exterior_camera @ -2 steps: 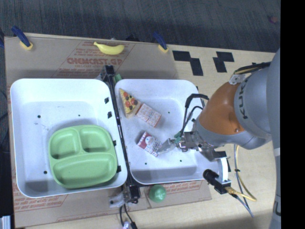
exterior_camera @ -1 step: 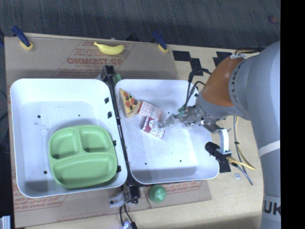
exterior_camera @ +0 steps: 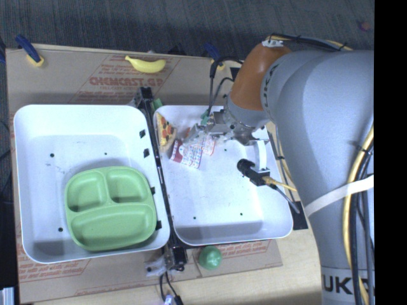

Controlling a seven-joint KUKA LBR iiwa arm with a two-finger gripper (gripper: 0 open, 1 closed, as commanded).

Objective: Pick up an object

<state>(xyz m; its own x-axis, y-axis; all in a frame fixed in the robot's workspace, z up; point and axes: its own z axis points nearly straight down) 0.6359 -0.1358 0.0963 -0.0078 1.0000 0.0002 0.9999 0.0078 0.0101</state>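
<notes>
My gripper [exterior_camera: 208,127] is down in the far part of the right bin [exterior_camera: 254,224], under the orange band of the wrist. Just at its near-left lies a flat red and white packet [exterior_camera: 191,152], touching or almost touching the gripper's tip. A small orange and yellow item [exterior_camera: 166,132] rests against that bin's left wall, left of the packet. Whether anything is between the fingers is hidden by the gripper body.
The left bin [exterior_camera: 38,138] holds a green divided plate [exterior_camera: 111,205]. A yellow banana [exterior_camera: 145,63] lies on the cardboard behind the bins, and a green ball [exterior_camera: 209,257] sits in front of the right bin. The big grey arm covers the right side.
</notes>
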